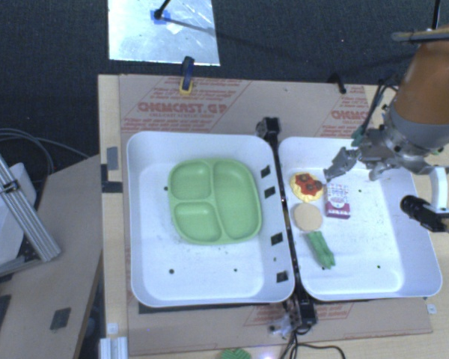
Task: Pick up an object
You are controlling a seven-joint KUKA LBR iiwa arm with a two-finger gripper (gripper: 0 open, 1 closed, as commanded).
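Observation:
In the right bin (404, 275), near its left wall, lie a yellow and red toy pizza piece (307, 186), a small pink and white packet (337, 200), a tan round biscuit (307, 217) and a green oblong piece (321, 249). My gripper (357, 169) hangs over the upper part of this bin, just up and right of the packet. Its fingers are spread open with nothing between them. One fingertip (335, 170) points toward the pizza piece.
The left bin (150, 275) holds a green divided plate (213, 200). A black divider with clips (280, 208) runs between the bins. A black fitting on a white bracket (425, 212) juts from the arm over the right bin's right side.

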